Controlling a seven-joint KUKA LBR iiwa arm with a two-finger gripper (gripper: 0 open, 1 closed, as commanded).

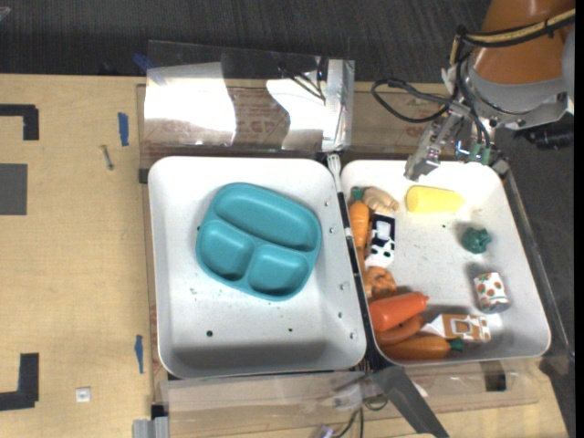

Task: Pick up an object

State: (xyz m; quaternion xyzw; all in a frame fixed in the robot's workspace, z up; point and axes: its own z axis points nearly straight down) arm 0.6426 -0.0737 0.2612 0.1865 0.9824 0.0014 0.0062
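**Gripper poised over the far edge of the right bin, nothing held**

The grey arm w/ the orange band reaches in from the right. Its two-finger gripper hangs over the far rim of the right white bin, tilted down toward the left. Whether the fingers are open or closed I cannot tell; they read as one dark-grey blur. No object sits between them.

Nearest target: a yellow rounded block, just beside the gripper tip. Further off are a small teal lump and a white can w/ red spots. Along the bin's left wall lies a crowded row: orange carrot-like pieces, a black-and-white toy, a red-orange pepper shape, and a small printed carton. The left white bin holds a teal divided plastic tray.

Risks, as I judge them: the gripper is close to the rim, so a straight descent may clip the bin wall. The yellow block looks smooth and rounded, so it may squirt out of a pinch. The packed row leaves little room for fingers.
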